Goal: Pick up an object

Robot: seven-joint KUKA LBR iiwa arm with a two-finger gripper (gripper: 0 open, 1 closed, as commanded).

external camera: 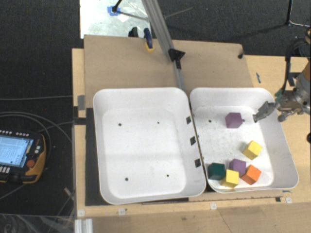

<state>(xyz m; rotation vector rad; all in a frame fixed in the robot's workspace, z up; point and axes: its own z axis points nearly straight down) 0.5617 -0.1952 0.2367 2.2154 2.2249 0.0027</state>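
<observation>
Purple cube lies alone in the upper part of the right bin, resting flat on the white floor with bare space around it. Of all the blocks it is the nearest to the tool, which comes in from the right over the bin's upper right rim. The tool's grey fingers point left and slightly down toward the cube, and their tips are just to the right of it and a little higher in the view, near but apart from it. Nothing is between the fingers; whether they are spread or closed I cannot tell from this angle.

The other blocks sit toward the bin's lower edge, well apart from the tool. A yellow cube lies on its own below and to the right of the purple one. Further down is a cluster: a dark green cube on the left, a second purple cube in the middle, a small yellow cube just in front of it, and an orange cube on the right, all close together or touching.

The left bin sits beside the right one on the tan surface.
</observation>
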